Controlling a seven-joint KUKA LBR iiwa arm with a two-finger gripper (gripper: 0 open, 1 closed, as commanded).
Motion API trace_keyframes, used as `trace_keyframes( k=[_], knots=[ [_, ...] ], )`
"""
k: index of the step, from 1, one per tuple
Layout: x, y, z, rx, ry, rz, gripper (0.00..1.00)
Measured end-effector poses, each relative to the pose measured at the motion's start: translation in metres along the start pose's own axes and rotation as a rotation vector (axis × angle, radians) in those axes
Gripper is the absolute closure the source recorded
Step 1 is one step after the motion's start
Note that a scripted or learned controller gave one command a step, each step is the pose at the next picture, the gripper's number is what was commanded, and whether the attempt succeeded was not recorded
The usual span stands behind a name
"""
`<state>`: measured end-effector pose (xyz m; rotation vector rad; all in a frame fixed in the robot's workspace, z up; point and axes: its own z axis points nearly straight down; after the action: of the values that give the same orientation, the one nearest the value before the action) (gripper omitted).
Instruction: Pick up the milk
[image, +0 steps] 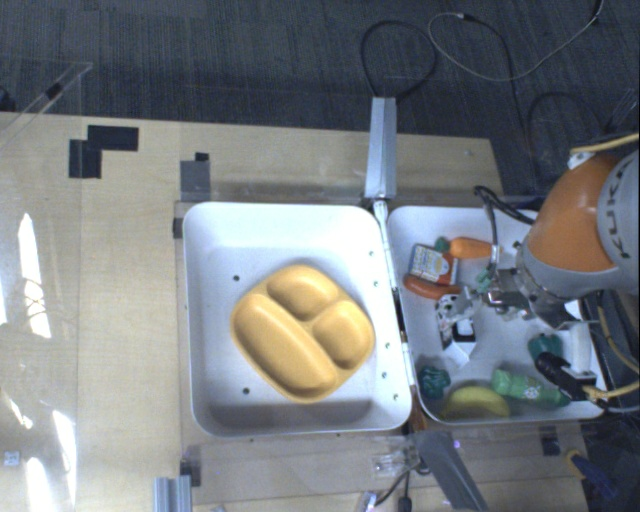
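Observation:
The milk (428, 262) is a small carton with a green and white label. It lies in the upper left part of the right bin (500, 218), beside a carrot (468, 247) and just above a red sausage (430, 288). My gripper (457, 323) hangs low over the middle of the right bin, a short way below and to the right of the carton and apart from it. The grey arm with its orange band (585, 220) reaches in from the right and covers part of the bin.
A large yellow bread loaf (302, 328) lies in the left bin (210, 300). Along the right bin's front edge are a teal toy (433, 380), a banana (475, 402) and a green bottle (522, 387). A dark green item (548, 346) sits under the arm.

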<state>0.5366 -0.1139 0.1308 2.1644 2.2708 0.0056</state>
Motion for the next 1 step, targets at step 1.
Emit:
trace_keyframes(
  k=[1],
  knots=[
    [0.0287, -0.0245, 0.0419, -0.007, -0.001, 0.057, 0.00]
  ],
)
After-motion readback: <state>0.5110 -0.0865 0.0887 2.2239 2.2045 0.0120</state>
